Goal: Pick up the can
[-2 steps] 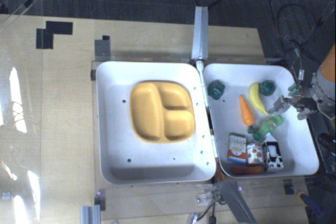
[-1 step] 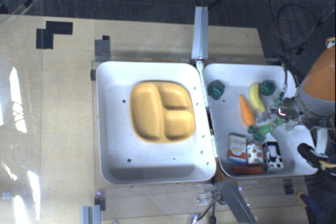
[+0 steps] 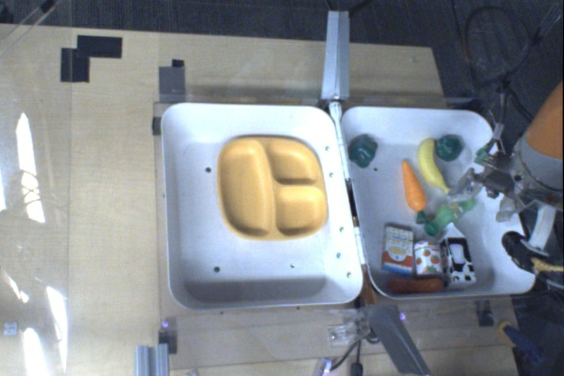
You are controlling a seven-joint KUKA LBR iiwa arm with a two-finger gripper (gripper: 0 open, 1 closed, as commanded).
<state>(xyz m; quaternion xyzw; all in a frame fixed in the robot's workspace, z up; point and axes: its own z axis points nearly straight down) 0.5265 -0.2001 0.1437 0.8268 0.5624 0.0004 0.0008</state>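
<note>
White bins, the right one crowded, arm at its far side

Two shallow white bins sit side by side on the pale wooden bench. The left bin [image 3: 185, 216] carries a yellow divided tray [image 3: 271, 187] at its centre. The right bin [image 3: 388, 123] holds a scatter of small things. No can is plain to see, but there are two squat teal round objects (either might be one). The left teal object [image 3: 362, 151] sits alone near the bin's back left corner. The right teal object [image 3: 448, 147] lies just beside a banana [image 3: 430, 163]. A carrot [image 3: 413, 185] lies near the middle, a green bottle [image 3: 447, 212] just right of it, and small printed boxes [image 3: 412, 251] cluster along the front wall.

The gripper [image 3: 490, 175] hangs over the bin's right side, near the bottle. Its grip is too blurred and cluttered to read, so I cannot tell whether it grasps anything.
</note>
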